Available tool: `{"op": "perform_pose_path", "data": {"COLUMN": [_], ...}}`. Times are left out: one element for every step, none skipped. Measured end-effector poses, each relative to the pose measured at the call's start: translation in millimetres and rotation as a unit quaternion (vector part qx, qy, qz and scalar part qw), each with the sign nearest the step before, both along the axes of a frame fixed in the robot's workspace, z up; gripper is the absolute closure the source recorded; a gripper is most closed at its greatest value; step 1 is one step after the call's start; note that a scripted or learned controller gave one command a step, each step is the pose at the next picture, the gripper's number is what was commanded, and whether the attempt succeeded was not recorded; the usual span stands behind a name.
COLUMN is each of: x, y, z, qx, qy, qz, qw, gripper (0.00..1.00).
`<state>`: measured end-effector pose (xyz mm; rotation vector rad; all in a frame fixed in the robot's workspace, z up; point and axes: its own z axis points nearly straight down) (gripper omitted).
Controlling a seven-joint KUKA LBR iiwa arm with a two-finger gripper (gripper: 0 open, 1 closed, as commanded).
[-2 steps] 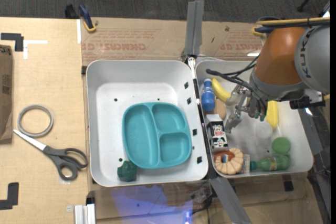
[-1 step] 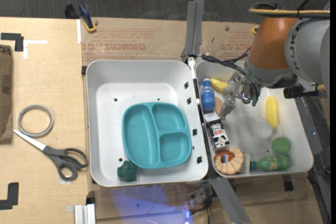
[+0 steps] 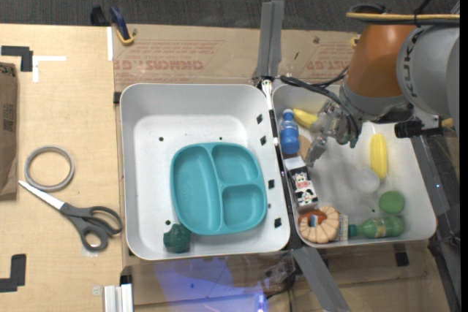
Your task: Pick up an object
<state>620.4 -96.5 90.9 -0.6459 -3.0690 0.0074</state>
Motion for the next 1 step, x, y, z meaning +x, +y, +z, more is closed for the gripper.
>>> {"op": "perform_pose_path", "data": {"x": [-9.8], "y": [-3.4], "z": [2.5], "qx": [-0.0011], "qy": [-0.005], "qz": [-0.082], "qw": [0.9966], "gripper": [0.0]}}
